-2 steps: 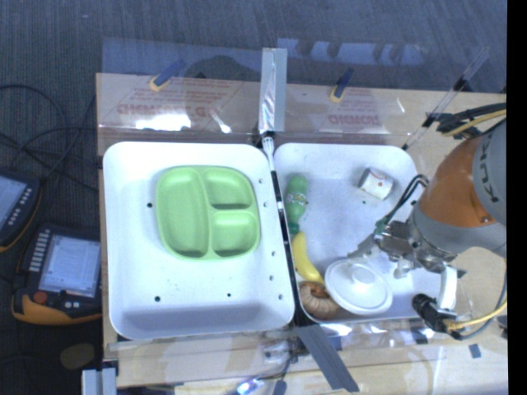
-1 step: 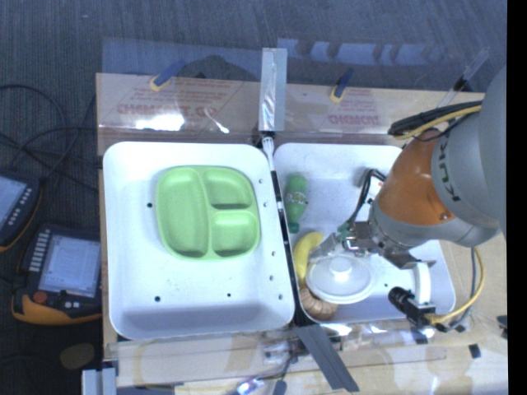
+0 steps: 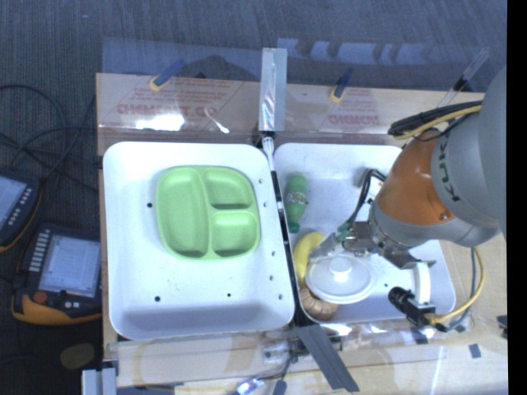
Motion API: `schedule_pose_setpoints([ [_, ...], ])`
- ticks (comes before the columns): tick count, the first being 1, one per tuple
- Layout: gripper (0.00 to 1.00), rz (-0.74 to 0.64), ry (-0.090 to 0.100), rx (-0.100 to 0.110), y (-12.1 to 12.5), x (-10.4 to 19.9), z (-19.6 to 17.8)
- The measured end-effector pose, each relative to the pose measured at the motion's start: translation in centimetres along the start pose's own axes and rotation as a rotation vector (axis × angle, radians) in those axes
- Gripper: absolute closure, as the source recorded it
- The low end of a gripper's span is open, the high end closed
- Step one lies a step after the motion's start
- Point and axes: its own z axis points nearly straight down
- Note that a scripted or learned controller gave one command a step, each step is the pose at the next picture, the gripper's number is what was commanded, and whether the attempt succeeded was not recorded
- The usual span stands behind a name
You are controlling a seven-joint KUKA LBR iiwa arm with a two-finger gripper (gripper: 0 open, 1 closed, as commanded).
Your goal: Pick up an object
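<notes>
Green divided plate [image 3: 207,211] in the left bin [image 3: 123,245]; right of it, in the right bin [image 3: 329,167], a green bottle [image 3: 295,197], yellow banana [image 3: 306,249], brown pastry [image 3: 317,306]; gripper [image 3: 339,271] low beside the banana, arm [image 3: 449,183] above, finger state impossible to tell

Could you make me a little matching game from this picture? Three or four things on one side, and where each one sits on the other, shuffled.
Things:
1. green tray
2. banana
3. green bottle
4. arm's orange band

Places:
A. right bin, by the divider, towards the far end
B. left bin
C. above the right bin
D. right bin, just left of the white round piece

Pairs: 1-B, 2-D, 3-A, 4-C
</notes>
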Motion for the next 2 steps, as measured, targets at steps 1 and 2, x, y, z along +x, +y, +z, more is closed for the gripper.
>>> schedule_pose_setpoints([
  [1,0.00,-0.125,-0.004,-0.006,7.2,0.0,0.3],
  [2,0.00,-0.200,-0.003,-0.005,12.9,-0.1,0.4],
])
